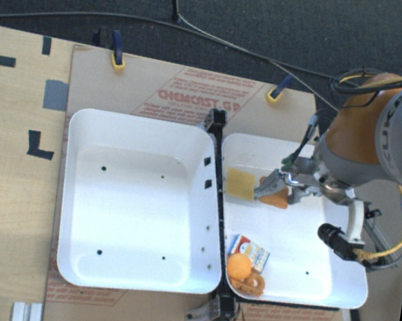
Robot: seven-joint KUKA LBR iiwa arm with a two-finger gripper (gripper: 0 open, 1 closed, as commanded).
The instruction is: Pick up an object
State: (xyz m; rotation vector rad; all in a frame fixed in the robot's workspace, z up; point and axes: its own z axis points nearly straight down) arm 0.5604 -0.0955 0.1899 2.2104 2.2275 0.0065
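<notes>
My gripper [281, 191] is low in the right bin [332, 290], near its back middle, and stands open. A small orange object [276, 200] lies on the bin floor just beneath and between the fingers; the view does not show it being gripped. A yellow sponge-like block [240, 184] lies immediately left of the gripper, close to the divider. At the bin's front left corner sit an orange ball [239, 266], a white and blue packet [253, 253] and a brown pretzel-shaped piece [251, 283].
The left bin [78, 174] stands beside the right one, with a black divider rail [215, 188] between them. The grey and orange arm [371, 137] reaches in from the right, with a black fitting and cables [339, 242] over the bin's right side.
</notes>
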